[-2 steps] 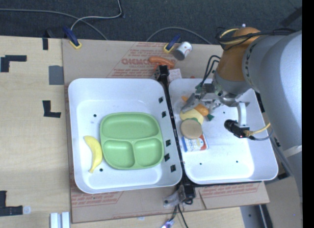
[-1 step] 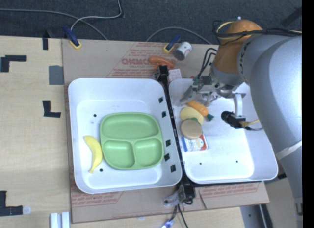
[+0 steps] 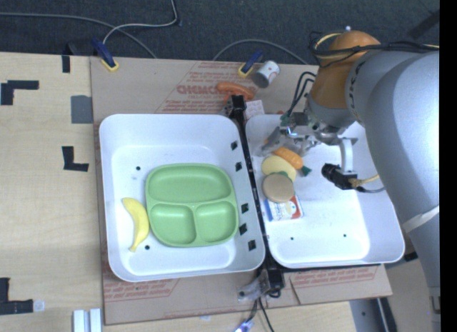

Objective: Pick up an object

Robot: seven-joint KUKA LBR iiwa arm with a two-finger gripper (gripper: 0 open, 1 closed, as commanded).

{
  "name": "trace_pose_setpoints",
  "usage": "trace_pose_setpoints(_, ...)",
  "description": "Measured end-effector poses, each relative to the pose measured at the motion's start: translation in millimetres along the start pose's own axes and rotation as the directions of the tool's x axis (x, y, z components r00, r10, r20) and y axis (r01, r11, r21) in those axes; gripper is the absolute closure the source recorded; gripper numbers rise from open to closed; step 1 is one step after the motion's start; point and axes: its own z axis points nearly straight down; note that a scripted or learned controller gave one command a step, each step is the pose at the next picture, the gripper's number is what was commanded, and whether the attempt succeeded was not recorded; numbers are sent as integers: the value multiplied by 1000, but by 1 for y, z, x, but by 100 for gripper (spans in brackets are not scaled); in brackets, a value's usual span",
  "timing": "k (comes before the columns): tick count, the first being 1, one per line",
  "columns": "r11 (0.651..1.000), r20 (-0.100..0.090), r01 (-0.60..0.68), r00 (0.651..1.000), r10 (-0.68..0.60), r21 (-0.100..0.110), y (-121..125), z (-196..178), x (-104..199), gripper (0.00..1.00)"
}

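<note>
On the bench sit two shallow white bins side by side, the left bin [image 3: 114,145] holding a green divided plate [image 3: 191,204] with three compartments, and a yellow banana [image 3: 136,222] lying just beside the plate's left edge, curved along it. Over the right bin [image 3: 357,241] the grey arm [image 3: 400,109] reaches in from the right, its orange band [image 3: 335,73] showing above the wrist, and the gripper [image 3: 294,132] hangs low near the bin's upper left corner — whether it is spread or pressed together cannot be told from this slanted view, since the wrist and cabling crowd that spot. Just below the gripper lies an orange carrot-like toy [image 3: 288,157], tilted, and it looks close to or touching a pale yellowish piece [image 3: 277,166] beneath it. Below those rests a round tan object [image 3: 279,188], sitting on or against a flat card with blue and red print [image 3: 285,210]. All four are bunched along the right bin's left wall, near the divider between the bins. Nothing is visibly lodged in the gripper. Beyond the bins, on the cardboard sheet [image 3: 143,88], a small orange item [image 3: 236,89] lies near the top of the divider, with a grey cylinder [image 3: 265,73] and a blue-and-yellow clamp [image 3: 250,63] just beside it — another such clamp [image 3: 104,55] sits at the cardboard's upper left corner.
</note>
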Motion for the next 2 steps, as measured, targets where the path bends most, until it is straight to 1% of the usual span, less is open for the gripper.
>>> trace_pose_setpoints(1, 1000, 0, 0, 1000, 0, 0, -10, 0, 4, 0)
trace_pose_setpoints(2, 1000, 2, 0, 1000, 0, 0, -10, -10, 4, 100)
